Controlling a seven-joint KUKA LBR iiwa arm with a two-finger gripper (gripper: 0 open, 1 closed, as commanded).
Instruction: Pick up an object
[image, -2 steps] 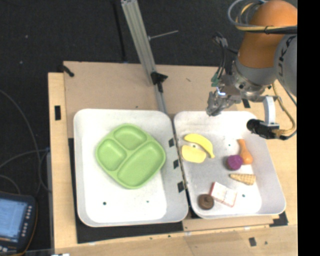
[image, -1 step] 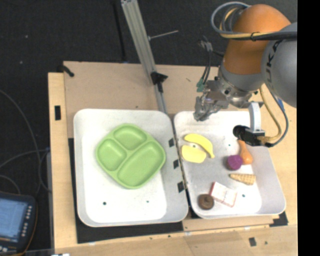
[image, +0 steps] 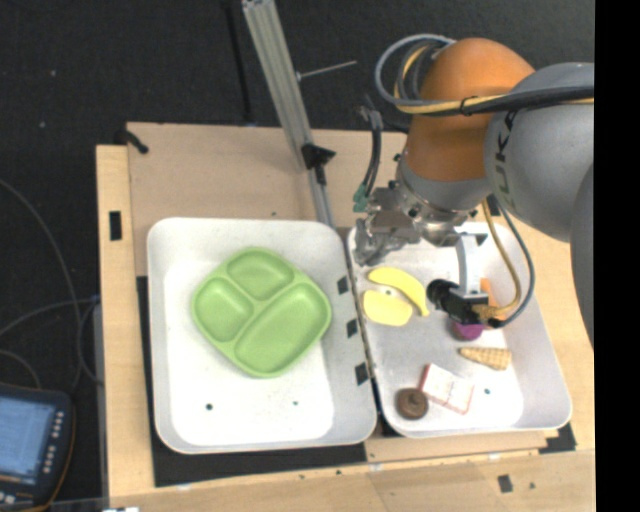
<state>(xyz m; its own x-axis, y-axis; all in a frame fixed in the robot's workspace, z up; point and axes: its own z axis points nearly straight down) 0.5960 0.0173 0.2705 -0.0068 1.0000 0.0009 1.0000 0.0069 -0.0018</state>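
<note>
My gripper (image: 368, 247) hangs over the upper left corner of the right bin (image: 545, 400), just above a yellow banana-shaped piece (image: 400, 285). A flat yellow disc (image: 386, 308) lies right below that piece. Further down the bin lie a brown round thing (image: 411, 403), a white and red block (image: 447, 388) and a tan cone (image: 485, 356). A purple thing (image: 467, 327) with an orange bit (image: 486, 286) sits under the wrist's cable. I see nothing held between the fingers.
The left bin (image: 180, 400) holds a green divided plate (image: 262, 310). A slanted metal pole (image: 285, 95) rises behind the bins. The arm's big orange and grey body covers the right bin's upper right part.
</note>
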